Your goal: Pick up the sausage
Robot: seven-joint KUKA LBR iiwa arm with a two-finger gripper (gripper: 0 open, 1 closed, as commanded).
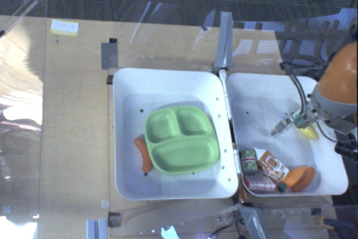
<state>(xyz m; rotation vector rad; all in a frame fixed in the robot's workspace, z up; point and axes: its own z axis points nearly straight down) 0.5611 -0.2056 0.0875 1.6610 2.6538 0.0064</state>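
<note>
The sausage (144, 155) is a slim orange-red piece lying in the left bin (168, 80), tucked against the left edge of a green divided plate (182, 140). My gripper (282, 126) hangs in the right bin (263, 92), low over its floor, far to the right of the sausage and across the wall between the bins. A small yellow item (309, 132) lies just right of the gripper, partly under the wrist. I see nothing held in the gripper.
Along the right bin's front edge lie a small green can (248, 160), a brown-and-white packet (273, 165), a reddish tin (260, 183) and an orange carrot (300, 178). A grey post (224, 42) stands behind the bins' shared wall.
</note>
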